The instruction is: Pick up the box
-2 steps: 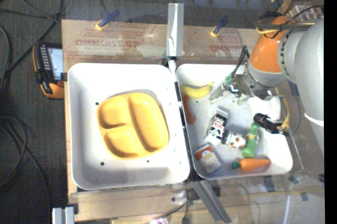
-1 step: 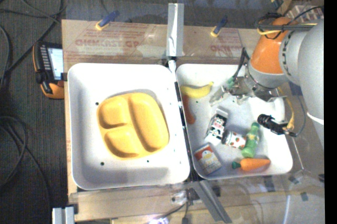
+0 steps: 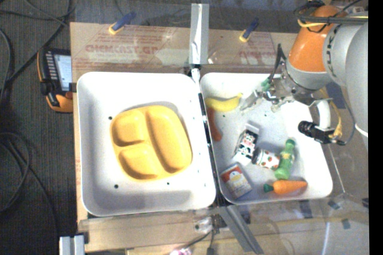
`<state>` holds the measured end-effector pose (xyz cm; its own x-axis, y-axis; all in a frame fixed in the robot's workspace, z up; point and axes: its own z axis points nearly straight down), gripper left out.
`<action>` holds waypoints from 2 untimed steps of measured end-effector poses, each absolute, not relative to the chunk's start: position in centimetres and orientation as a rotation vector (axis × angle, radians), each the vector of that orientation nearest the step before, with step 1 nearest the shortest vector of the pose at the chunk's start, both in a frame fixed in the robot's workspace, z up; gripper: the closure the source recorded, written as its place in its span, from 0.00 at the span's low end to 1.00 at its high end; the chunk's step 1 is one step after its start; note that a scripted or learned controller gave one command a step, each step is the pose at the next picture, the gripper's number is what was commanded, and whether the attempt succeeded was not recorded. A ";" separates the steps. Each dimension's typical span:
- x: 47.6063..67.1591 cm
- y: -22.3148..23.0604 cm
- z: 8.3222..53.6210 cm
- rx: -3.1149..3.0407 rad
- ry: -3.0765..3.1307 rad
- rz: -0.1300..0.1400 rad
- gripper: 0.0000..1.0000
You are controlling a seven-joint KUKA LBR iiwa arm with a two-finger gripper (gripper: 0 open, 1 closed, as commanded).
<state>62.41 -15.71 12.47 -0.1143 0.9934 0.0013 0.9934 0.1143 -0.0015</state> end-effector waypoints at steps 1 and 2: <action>61.6 -17.4 9.0 -2.040 -2.400 -0.009 0.00; 64.4 -10.2 13.7 -1.947 -2.463 0.000 0.00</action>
<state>64.45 -10.22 13.66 -0.2311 0.9729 0.0015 0.9729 0.2311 -0.0013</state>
